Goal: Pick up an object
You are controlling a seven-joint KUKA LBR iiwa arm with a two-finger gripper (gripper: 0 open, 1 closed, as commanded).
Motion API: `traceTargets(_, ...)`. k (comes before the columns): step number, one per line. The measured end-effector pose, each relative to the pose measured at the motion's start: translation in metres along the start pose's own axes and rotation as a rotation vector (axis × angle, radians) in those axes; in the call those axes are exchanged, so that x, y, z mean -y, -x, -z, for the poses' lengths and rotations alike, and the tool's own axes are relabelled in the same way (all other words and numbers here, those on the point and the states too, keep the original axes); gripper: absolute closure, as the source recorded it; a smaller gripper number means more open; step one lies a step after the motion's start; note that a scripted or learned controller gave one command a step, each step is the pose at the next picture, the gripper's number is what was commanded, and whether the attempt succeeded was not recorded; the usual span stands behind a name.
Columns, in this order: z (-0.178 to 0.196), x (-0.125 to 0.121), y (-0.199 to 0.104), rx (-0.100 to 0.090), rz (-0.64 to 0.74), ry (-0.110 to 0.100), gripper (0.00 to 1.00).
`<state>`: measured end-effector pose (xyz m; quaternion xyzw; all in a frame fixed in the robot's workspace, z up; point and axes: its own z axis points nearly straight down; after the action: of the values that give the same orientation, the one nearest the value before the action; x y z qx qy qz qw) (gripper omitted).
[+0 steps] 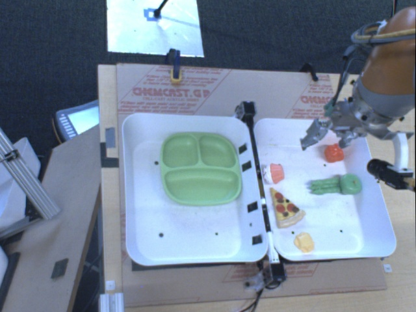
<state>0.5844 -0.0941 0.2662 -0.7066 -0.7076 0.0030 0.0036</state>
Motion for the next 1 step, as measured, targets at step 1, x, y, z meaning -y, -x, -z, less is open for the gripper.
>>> traceTargets(1, 0.0058, -0.0019, 0.0000, 0.001, 0.002, 0.011, 0.00)
